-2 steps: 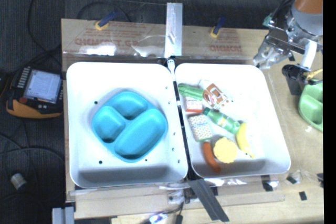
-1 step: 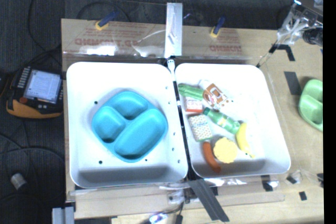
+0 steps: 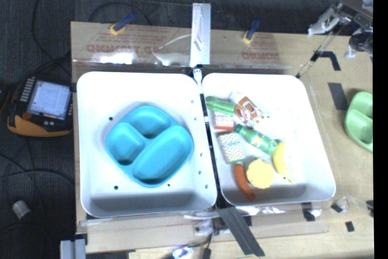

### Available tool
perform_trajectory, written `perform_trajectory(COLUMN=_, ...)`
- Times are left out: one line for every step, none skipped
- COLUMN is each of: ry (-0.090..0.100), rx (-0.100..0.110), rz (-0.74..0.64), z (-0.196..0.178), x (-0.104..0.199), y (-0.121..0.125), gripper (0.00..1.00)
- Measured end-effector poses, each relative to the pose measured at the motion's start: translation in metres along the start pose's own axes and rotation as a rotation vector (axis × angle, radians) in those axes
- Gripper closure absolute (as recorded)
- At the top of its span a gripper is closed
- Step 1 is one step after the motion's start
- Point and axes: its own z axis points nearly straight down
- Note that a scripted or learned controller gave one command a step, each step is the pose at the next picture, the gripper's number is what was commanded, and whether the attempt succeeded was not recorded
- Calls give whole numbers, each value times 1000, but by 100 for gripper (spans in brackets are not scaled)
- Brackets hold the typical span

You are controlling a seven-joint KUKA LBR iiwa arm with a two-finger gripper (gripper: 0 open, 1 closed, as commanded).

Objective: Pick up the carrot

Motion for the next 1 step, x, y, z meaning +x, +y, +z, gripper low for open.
perform_trajectory(ry=2, rx=3, rz=84, z=39, x=-29, y=-72, gripper=0)
